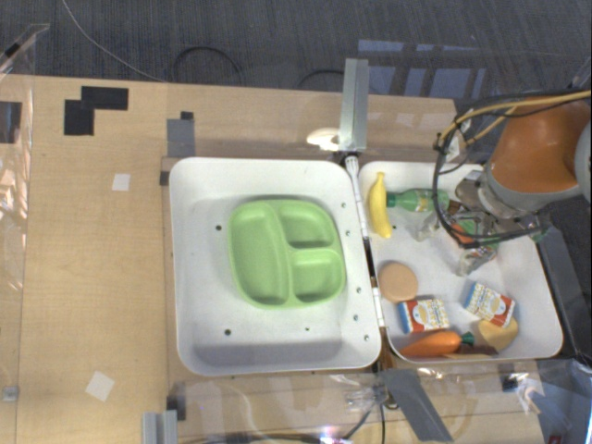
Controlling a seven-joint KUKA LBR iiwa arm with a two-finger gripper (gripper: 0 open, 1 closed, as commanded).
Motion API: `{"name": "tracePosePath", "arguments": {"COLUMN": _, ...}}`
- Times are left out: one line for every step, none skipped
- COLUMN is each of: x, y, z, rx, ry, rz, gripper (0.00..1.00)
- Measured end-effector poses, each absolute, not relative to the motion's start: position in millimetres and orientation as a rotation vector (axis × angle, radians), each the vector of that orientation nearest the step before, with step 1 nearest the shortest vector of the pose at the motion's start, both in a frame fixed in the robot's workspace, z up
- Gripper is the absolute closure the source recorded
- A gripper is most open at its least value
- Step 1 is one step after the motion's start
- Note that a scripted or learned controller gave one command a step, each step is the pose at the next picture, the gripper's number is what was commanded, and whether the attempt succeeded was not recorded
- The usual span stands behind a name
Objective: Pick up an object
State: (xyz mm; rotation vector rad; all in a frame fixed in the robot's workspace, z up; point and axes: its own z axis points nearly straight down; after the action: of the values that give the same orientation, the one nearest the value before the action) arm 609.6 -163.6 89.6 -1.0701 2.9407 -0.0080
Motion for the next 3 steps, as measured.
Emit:
{"name": "tracePosePath", "arguments": {"x": 642.3, "y": -205, "z": 116, "rx": -1.235, "ry": 2.874, "rz": -0.011, "gripper": 0.0}}
{"name": "tracePosePath", "arguments": {"x": 600.4, "y": -183, "z": 89, "rx": -1.091, "ry": 2.932, "rz": -0.01, "gripper": 0.0}}
{"name": "tracePosePath", "arguments": {"x": 619.4, "y": -94, "z": 90, "rx": -0.848, "ry": 3.01, "rz": -0.006, "gripper": 0.0}}
